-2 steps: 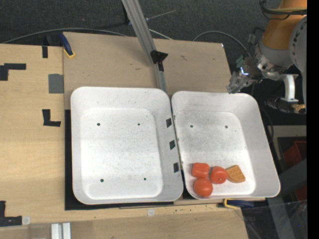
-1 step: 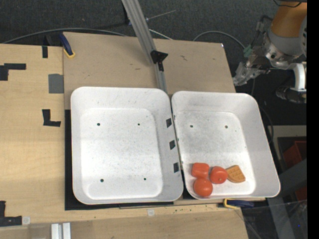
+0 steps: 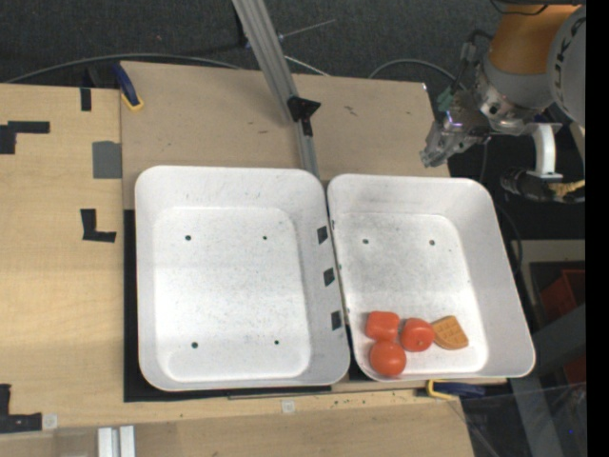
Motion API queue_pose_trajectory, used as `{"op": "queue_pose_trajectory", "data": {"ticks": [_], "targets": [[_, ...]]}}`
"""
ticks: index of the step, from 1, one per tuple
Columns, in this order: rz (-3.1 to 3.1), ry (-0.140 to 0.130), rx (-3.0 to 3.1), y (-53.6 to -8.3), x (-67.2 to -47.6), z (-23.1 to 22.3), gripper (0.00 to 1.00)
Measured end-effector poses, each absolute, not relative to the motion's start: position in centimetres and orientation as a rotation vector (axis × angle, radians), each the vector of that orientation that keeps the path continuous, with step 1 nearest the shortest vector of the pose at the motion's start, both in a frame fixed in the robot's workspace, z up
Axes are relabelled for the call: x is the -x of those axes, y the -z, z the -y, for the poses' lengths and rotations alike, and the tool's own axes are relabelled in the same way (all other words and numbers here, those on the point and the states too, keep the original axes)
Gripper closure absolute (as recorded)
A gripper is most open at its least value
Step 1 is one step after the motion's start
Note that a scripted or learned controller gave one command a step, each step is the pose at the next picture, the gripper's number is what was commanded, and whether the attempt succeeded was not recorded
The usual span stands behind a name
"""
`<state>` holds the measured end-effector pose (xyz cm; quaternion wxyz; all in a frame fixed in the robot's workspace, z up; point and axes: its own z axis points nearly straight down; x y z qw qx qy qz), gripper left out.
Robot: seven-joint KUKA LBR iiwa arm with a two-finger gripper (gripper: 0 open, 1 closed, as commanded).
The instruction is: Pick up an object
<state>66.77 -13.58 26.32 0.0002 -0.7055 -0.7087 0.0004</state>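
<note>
Both bins are white, finely peppered with dark specks and a few black dots: the left bin and the right bin. At about five o'clock in the right bin lie three red-orange round pieces and, touching them at their three o'clock side, a tan-orange wedge. The tabletop is pale wood-brown, marked with black tape pieces and a grey patch at nine to ten o'clock. The arm at one o'clock shows an orange band over grey, and its pincer is dull metallic grey. A silver-grey pole slants at twelve o'clock.
</note>
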Motion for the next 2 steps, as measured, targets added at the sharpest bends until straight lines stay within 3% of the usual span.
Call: {"op": "queue_pose_trajectory", "data": {"ticks": [2], "targets": [[2.226, -0.001, 2.212, -25.8, -64.1, 2.7, 1.00]]}}
